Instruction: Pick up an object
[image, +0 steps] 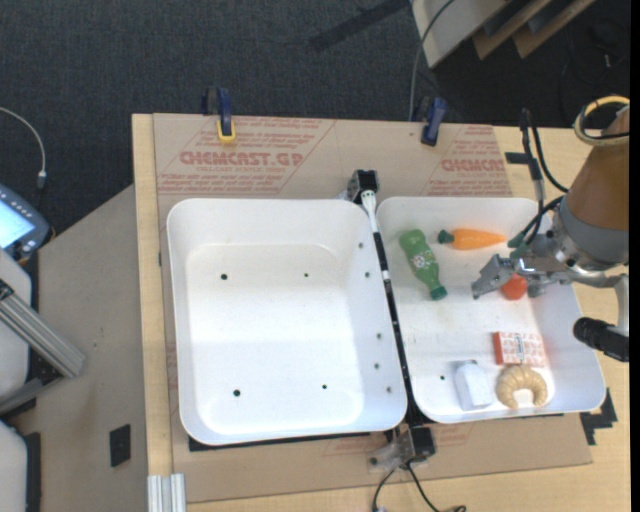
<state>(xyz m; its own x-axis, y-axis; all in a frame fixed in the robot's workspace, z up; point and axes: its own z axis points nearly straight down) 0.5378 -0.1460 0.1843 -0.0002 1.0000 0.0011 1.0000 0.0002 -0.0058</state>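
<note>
In the right bin (560, 405), a croissant (524, 385) and a red-patterned box (519, 348) are seen near the front edge. Further back, a small red object (514, 288) is found just beside the end effector (500, 277); it is judged light, rigid and best pinched across its middle. Whether the end effector is released or clenched cannot be told.

Both bins (270, 320) white. Green bottle (423, 263), orange carrot (474, 238), small red-orange object (514, 288). Box (519, 348) red-and-white patterned, croissant (523, 386) tan, pale grey-white block (472, 384). Surface (330, 145) brown board with red lettering. Arm (603, 190) grey with orange band. Blue clamps (223, 108) on the board edge.
</note>
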